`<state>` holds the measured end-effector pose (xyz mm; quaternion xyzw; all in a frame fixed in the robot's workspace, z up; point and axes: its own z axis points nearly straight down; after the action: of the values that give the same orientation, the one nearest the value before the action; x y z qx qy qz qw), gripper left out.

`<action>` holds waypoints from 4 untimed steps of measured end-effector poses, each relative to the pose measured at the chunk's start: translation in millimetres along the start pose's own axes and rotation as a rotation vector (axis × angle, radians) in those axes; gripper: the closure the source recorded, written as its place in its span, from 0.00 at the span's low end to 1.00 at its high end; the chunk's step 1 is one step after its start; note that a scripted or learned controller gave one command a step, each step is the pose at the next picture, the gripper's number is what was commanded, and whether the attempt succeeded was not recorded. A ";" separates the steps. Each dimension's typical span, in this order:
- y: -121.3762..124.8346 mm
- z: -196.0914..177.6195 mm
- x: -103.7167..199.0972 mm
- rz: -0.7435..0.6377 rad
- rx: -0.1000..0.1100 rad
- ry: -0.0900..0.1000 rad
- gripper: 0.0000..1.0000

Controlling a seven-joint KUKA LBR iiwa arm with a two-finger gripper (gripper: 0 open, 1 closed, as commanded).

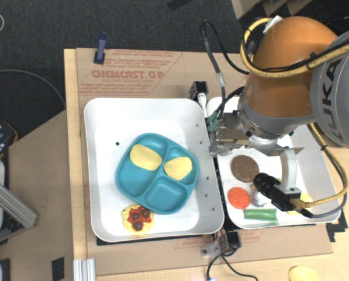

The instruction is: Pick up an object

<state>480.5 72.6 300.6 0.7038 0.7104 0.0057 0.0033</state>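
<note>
My gripper hangs under the orange wrist at the left edge of the right bin, close to the wall between the two bins. Just to its lower right in that bin lie a brown round disc, an orange-red disc and a green stick. A small pale piece sits between the orange disc and the green stick. None of these things is seen in the gripper. The arm hides the upper part of the right bin.
The left bin holds a blue divided plate with two yellow pieces in its upper sections. A small yellow round with red dots lies at that bin's front edge, below the plate.
</note>
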 end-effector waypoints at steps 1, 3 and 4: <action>2.0 -155.8 -16.1 0.008 -0.009 0.000 1.00; -6.3 123.8 -62.7 0.012 0.028 -0.003 1.00; 32.4 7.3 -13.2 0.002 -0.001 -0.001 1.00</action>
<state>513.1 59.7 293.7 0.7046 0.7095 0.0057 0.0040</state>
